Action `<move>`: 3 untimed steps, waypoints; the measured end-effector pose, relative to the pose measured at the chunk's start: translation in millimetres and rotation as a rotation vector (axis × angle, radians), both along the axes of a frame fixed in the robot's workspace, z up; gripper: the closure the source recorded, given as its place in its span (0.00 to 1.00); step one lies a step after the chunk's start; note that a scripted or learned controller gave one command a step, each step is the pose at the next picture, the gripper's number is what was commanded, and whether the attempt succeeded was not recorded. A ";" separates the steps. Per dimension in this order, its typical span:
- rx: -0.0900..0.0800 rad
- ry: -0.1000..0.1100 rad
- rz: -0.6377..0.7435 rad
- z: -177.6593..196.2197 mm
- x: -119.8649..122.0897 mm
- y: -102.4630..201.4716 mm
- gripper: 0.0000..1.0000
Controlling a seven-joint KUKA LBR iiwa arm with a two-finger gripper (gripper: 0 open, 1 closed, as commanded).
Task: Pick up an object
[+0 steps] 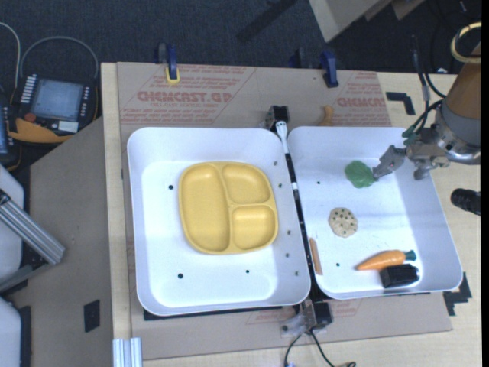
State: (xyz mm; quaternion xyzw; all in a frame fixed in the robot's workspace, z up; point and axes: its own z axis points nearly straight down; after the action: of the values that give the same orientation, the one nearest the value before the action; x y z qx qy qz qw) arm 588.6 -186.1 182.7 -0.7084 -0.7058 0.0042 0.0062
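In the right bin (pixel 428 212) lie a green lumpy object (pixel 358 174) near the back, a speckled cookie (pixel 343 222) in the middle, an orange carrot with a green top (pixel 382 260) and a black block (pixel 399 276) at the front. My gripper (pixel 403 167) hangs over the bin's back right part, just right of the green object. Its fingers stand spread apart with nothing between them; the left fingertip (pixel 384 166) is close to the green object's right side.
The left bin (pixel 153 228) holds a yellow divided plate (pixel 227 205). A black divider rail (pixel 290 182) runs between the bins. The arm's wrist (pixel 462 125) enters from the right above the bin's far rim.
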 end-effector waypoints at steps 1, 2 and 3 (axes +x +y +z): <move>-0.003 -0.015 0.004 8.8 3.5 0.7 0.00; -0.002 -0.011 0.004 -33.5 5.0 3.4 0.00; -0.001 -0.009 0.003 -79.0 -0.4 -1.4 0.00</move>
State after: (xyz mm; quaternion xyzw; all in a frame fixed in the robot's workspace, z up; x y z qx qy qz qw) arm 588.2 -187.5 103.7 -0.7072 -0.7070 0.0016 0.0027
